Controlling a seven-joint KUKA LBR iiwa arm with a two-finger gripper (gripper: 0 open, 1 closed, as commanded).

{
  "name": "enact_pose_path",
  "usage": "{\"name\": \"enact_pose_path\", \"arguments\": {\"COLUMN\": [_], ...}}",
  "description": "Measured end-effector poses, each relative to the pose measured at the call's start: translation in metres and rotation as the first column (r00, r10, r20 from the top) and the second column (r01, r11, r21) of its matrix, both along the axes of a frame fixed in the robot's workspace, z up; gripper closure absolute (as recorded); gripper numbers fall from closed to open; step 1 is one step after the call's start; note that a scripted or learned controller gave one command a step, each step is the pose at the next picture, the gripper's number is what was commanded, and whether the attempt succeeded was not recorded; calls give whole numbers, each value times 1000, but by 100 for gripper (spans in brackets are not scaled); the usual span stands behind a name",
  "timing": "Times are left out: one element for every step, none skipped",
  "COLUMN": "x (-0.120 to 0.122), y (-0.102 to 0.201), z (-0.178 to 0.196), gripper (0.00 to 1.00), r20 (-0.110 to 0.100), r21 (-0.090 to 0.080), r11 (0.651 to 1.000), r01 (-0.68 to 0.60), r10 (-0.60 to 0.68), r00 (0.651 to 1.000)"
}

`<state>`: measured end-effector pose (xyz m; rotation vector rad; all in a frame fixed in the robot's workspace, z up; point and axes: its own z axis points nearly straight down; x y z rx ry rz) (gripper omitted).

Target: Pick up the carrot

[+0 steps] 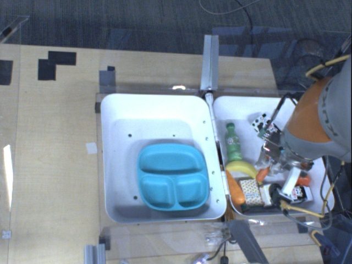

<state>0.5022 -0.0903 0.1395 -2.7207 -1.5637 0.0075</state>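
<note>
The carrot (pixel 236 190), orange and stubby, lies along the left wall of the right bin (pixel 242 109), near its front corner. A yellow banana (pixel 241 168) lies just behind it and a checkered box (pixel 250 191) touches its right side. My gripper (pixel 268 166) hangs over the middle of the right bin, to the right of the banana and up and right of the carrot, apart from it. A small orange-red piece (pixel 262 174) shows right at the gripper's tip; I cannot make out what it is.
A green bottle (pixel 233 141) lies behind the banana. A dark object (pixel 265 194) sits beside the checkered box. The left bin (pixel 121 125) holds a blue divided plate (pixel 173 175). A metal post (pixel 209 65) stands behind the wall between the bins.
</note>
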Motion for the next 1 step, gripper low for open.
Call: {"name": "enact_pose_path", "arguments": {"x": [12], "y": [57], "z": [76], "gripper": [100], "r20": [3], "r21": [-1], "r11": [999], "r01": [-38], "r10": [38], "r00": [999]}}
